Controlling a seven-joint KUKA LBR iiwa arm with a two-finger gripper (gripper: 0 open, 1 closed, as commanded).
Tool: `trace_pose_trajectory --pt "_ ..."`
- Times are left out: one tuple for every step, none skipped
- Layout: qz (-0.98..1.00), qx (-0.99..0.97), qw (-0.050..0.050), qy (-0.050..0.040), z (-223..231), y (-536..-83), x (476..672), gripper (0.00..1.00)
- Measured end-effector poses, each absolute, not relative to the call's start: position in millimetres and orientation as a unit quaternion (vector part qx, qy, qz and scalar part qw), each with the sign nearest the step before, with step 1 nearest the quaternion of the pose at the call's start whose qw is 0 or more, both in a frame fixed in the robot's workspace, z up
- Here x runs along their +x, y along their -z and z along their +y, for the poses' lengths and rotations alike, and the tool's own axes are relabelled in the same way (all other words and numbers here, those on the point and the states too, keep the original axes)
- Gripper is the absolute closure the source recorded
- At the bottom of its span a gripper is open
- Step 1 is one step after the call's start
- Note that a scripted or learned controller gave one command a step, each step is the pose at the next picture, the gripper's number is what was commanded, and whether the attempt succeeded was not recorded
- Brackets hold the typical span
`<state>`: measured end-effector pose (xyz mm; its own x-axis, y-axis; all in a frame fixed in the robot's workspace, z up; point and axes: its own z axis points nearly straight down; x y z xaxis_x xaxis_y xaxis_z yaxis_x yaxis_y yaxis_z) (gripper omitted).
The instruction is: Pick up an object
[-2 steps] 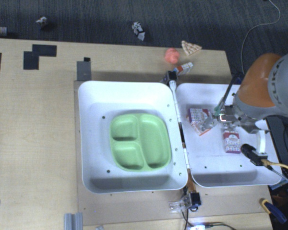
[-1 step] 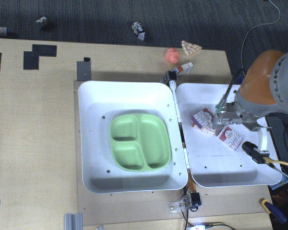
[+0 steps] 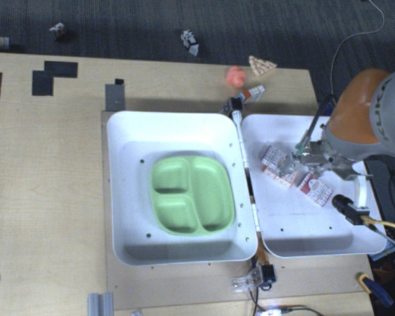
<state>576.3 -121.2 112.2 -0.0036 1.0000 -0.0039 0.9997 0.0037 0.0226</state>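
The right bin [image 3: 296, 232] holds a red-and-white patterned packet [image 3: 273, 158] near its middle and a second, similar one [image 3: 317, 190] closer to the right wall. My gripper [image 3: 299, 164] is low in this bin between the two packets, reaching in from the right under the grey and orange arm [image 3: 359, 117]. It partly covers the space between them, so I cannot tell whether they are one item or two. In the left bin [image 3: 128, 176] lies a green divided plate [image 3: 191, 193].
Beyond the bins, on the bench's far edge, lie a pink ball [image 3: 236, 76], a pale wedge-shaped item [image 3: 262, 65] and a small tube [image 3: 251, 95]. A grey block [image 3: 114, 96] stands at the left bin's far corner.
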Motion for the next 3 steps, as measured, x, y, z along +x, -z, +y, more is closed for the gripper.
trace_pose_trajectory --pt "0.709 0.705 0.011 -0.008 -120.5 -123.2 577.6 1.0" --pt "0.708 0.707 0.004 -0.0015 -195.8 -180.8 631.0 1.0" --pt "0.708 0.706 0.002 -0.0012 -194.5 -179.6 630.7 0.0"
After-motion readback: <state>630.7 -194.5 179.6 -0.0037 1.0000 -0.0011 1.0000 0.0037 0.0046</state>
